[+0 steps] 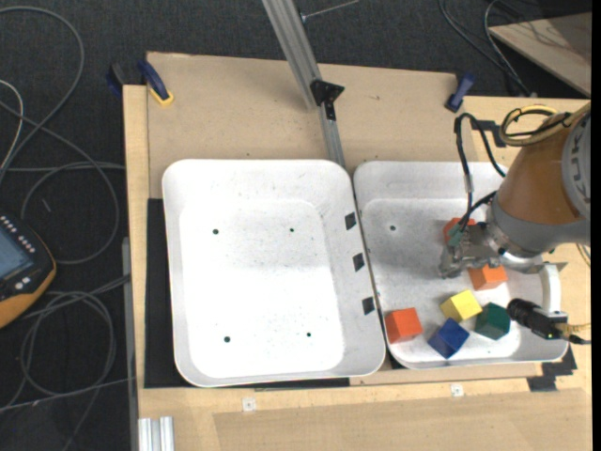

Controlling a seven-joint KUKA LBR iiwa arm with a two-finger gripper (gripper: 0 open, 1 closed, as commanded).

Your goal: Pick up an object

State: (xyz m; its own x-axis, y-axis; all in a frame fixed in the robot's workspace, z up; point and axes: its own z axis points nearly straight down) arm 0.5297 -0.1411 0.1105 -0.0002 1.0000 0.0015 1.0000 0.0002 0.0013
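Note:
The right bin (413, 181) holds several small blocks. An orange cube (404, 323) lies near its front left, with a blue cube (448, 338), a yellow cube (461, 304) and a green block (492, 321) to its right. Another orange block (486, 274) sits just under the wrist, and a red-orange piece (454, 225) peeks out behind the gripper. My gripper (457, 256) is low in the middle of this bin, just left of that orange block. The arm's body hides what lies right beneath it.
The left bin (188, 186) stands beside the right one, with a ridge with black clips (357, 261) between them. A metal pole (300, 45) slants over the back of the bench. Cables (470, 158) hang by the arm.

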